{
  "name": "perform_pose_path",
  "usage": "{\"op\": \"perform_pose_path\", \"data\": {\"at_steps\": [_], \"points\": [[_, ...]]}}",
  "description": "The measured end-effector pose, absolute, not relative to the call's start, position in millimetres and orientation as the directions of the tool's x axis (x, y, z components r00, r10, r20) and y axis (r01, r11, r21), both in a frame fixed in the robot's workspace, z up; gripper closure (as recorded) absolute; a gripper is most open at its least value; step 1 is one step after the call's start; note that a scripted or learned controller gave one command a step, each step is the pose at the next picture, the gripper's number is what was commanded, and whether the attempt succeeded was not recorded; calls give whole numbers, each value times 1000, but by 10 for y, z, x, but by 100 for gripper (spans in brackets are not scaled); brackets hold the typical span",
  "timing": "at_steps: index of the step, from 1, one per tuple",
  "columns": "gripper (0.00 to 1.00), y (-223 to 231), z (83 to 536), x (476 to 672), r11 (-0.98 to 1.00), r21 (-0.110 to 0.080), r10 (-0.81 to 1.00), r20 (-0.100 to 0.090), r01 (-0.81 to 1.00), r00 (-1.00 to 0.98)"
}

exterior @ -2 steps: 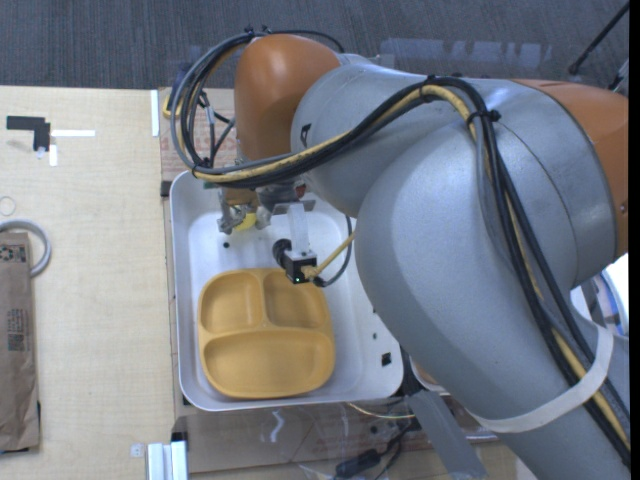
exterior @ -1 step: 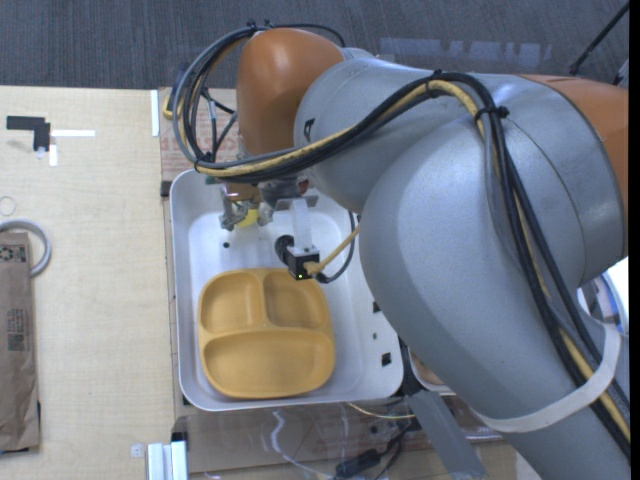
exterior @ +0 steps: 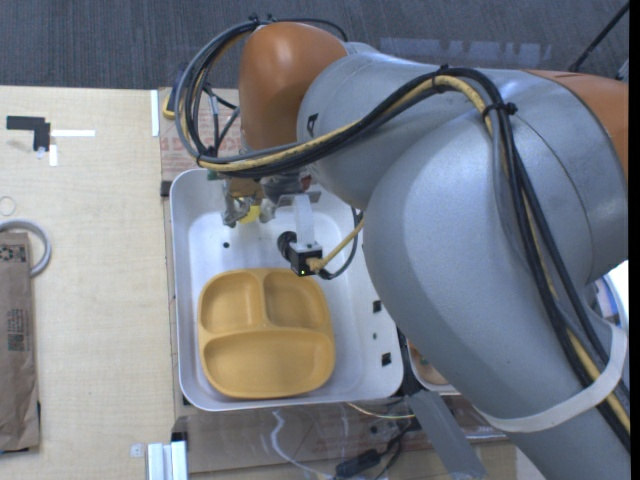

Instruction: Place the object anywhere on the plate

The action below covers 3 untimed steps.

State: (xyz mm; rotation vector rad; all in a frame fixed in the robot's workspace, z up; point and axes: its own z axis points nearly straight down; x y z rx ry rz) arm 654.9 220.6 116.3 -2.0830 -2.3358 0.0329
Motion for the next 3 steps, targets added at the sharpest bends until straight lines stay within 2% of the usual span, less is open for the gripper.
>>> {"op": "perform_pose_path", "data": {"at_steps": [2, 3], "points": [[100, 2182, 1343, 6557, 112, -24, 994, -8, 993, -113], [0, 2182, 1343, 6557, 112, -24, 994, -8, 993, -113]]}}
